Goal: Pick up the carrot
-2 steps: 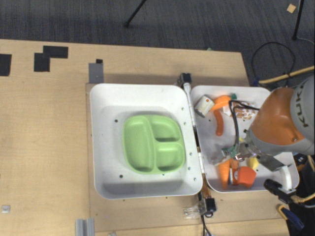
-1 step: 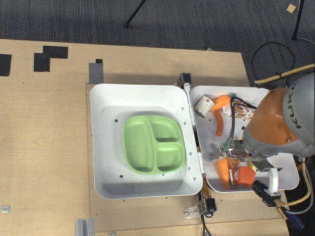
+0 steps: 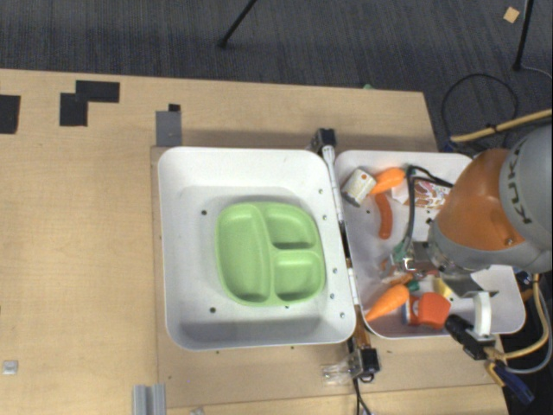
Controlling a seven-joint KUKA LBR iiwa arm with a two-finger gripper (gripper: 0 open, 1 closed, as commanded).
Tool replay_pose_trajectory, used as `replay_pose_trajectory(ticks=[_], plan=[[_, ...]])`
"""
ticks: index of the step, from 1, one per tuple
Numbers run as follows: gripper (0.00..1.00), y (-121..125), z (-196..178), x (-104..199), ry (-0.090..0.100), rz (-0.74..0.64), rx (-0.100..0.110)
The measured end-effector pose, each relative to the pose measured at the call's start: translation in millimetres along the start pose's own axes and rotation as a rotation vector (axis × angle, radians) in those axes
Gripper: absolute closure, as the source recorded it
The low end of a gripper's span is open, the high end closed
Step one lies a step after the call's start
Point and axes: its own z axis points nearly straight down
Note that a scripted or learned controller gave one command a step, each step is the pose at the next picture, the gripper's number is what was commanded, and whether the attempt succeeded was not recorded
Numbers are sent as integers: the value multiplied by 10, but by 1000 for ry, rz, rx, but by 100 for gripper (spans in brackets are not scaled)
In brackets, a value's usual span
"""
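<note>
two shallow white bins sit side by side on the wooden bench (image 3: 78,258), toward its right end and close to its front edge. the left bin (image 3: 186,258) carries a green divided plate (image 3: 270,252) at its middle, with one long compartment on the left and two smaller ones on the right. a thin pale rod (image 3: 339,214) lies along the seam where the two bins meet, topped by a dark clamp (image 3: 325,137) at the back edge. the right bin (image 3: 371,236) is crowded. near its back left corner lies a small white packet (image 3: 358,183) with an orange mark, and just beside it an orange piece (image 3: 390,178) slanting toward the back. below that a slim red-orange piece (image 3: 384,220) stands roughly lengthwise along the bin's left side. the carrot (image 3: 388,300) lies in the front left corner of the right bin, tilted, its narrow tip pointing at the corner and its thick end lying under the arm's wrist. just to its right is a red and orange object (image 3: 428,309), touching or nearly touching the carrot's thick end. a printed wrapper (image 3: 429,199) shows near the back of the bin, partly under the arm. the arm (image 3: 492,206), grey with its orange band, reaches in over the bin's right half, and the pincer (image 3: 413,266) hangs just above the carrot's thick end among dark cables; whether it is open or closed i cannot tell, and nothing visibly sits in its grip.
</note>
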Motion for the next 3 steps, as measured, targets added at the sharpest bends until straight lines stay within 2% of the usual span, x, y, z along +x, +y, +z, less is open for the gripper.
replay_pose_trajectory(ticks=[1, 3], plan=[[0, -2, 3, 0, 0, 0, 0], [0, -27, 108, 36, 1, -8, 7]])
